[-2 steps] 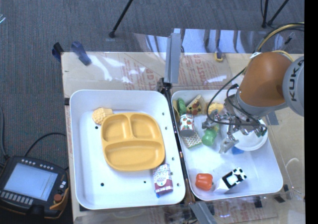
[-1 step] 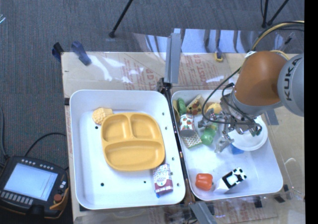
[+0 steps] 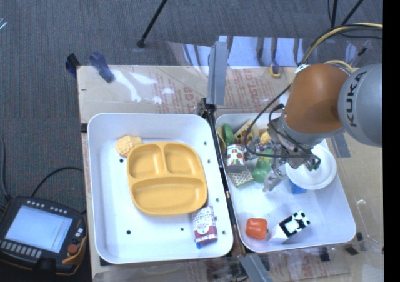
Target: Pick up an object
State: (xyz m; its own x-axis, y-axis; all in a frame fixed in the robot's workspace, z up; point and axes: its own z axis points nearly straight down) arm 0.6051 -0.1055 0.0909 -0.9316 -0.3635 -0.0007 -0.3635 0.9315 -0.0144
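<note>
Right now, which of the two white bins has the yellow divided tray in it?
The left bin. The yellow divided tray lies in it, with a small red carton at its lower right. The right bin holds the clutter of small items and the gripper.

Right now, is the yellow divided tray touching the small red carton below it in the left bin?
Apart. The camera view shows a strip of white bin floor between the yellow tray and the red carton.

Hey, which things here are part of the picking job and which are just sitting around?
In the job:
- pincer over the right bin
- orange-red item
- black-and-white item
- green item

Lying about:
- yellow divided plate in the left bin
- small red carton
- handheld controller
</note>
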